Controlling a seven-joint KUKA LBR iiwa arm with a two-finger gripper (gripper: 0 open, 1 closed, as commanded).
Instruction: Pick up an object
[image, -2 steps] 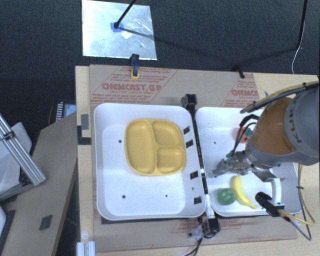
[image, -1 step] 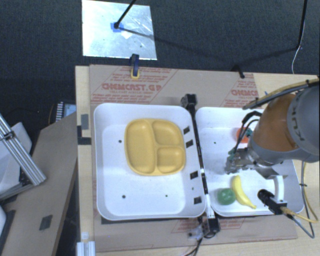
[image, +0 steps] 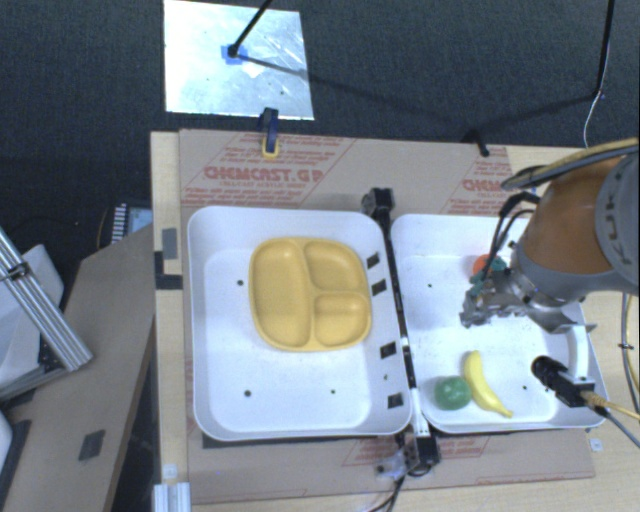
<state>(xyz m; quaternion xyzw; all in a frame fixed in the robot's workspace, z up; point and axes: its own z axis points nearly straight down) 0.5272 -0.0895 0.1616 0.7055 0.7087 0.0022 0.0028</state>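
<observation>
Banana (image: 487, 384) is my likeliest target: it is lying in the lower right of the frame, on the floor of the right bin (image: 430, 250), touching or just beside a green round fruit (image: 451, 393) at its lower left. Its long axis is running on a diagonal, from an upper-left tip down to a lower-right tip, with a slight curve. A small orange object (image: 484, 265) is sitting further up in the same bin, half hidden by the arm (image: 570, 235). I am watching the claw (image: 478, 306) hanging over the middle of the right bin, above and slightly left of the banana, and apart from it. I cannot tell how wide it is set, and I am seeing nothing held in it. I am judging this as the approach step, with no grasp made yet. The next move is calling for a shift toward the lower part of the frame, closing across the banana's narrow width. The left bin (image: 215, 380) is carrying a yellow divided plate (image: 307, 293).
</observation>
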